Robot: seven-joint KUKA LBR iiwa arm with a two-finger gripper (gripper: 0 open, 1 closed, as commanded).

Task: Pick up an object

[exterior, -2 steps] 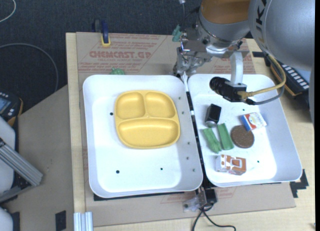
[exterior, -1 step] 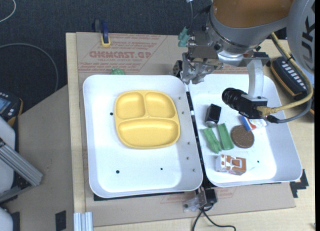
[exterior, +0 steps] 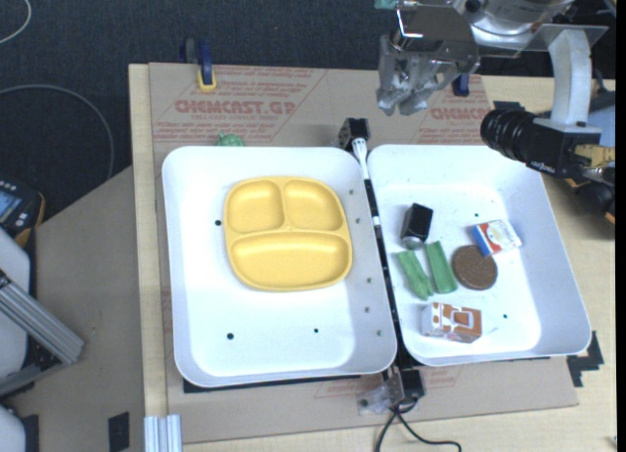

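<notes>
Two-finger metal gripper [exterior: 409, 98] hangs above the far rim of the right-hand shallow white bin [exterior: 548, 245], nothing between its fingers; how far they are parted cannot be told. Within that bin, clustered toward its centre with bare floor along the near and far walls: small black block [exterior: 418, 224], two green sticks [exterior: 426, 271], brown disc [exterior: 474, 269], red-and-white packet [exterior: 496, 237], orange-and-white carton [exterior: 453, 322]. The left white bin [exterior: 196, 274] holds a yellow three-compartment plate [exterior: 287, 233].

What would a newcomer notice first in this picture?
First, the yellow tray, lying alone in the left bin. Next, the small things crowded in the right bin: a black box, two green sticks and a brown disc. The gripper hangs above the bins' far edge.
</notes>
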